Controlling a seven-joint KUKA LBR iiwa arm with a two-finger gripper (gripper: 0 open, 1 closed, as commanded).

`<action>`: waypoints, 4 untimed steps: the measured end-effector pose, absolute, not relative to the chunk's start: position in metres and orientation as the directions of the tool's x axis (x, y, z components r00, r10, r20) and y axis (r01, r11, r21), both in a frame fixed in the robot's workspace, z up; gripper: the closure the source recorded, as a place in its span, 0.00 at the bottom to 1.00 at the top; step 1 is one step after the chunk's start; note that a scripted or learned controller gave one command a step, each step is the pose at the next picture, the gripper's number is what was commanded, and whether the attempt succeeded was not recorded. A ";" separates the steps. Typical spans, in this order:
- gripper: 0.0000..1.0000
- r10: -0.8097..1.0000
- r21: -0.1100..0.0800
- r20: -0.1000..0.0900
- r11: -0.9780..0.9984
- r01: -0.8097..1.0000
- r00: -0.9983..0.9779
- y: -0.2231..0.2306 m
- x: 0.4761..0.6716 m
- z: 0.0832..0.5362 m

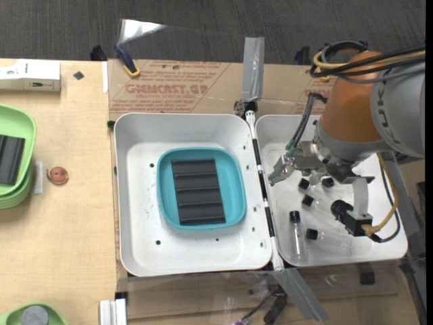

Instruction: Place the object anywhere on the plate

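From above, the teal plate sits in the middle of the left bin on the desk, and a dark ribbed block already lies flat on it. The arm hangs over the right bin, to the plate's right. Its pincer is down near a few small dark bits and a clear tube, though whether it is spread or pressed together I cannot tell.

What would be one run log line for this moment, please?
arm: over right bin | plate: teal, in left bin, holds dark ridged block | small dark pieces: in right bin | placement: not done
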State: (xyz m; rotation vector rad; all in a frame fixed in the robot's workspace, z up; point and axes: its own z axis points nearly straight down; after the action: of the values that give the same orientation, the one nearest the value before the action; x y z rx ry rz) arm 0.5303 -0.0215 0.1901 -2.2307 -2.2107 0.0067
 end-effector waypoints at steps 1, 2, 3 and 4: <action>0.00 1.000 -0.003 -0.002 -0.028 1.000 0.028 -0.037 0.540 0.230; 0.00 0.998 -0.003 -0.003 -0.066 0.998 0.066 -0.061 0.543 0.363; 0.00 0.998 -0.003 -0.003 -0.066 0.998 0.066 -0.104 0.633 0.440; 0.00 0.986 -0.003 -0.003 -0.167 0.986 0.167 -0.184 0.654 0.436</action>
State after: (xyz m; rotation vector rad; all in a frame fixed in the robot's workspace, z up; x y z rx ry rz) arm 0.6543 -0.1842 0.4359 -2.3987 -2.0274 0.0067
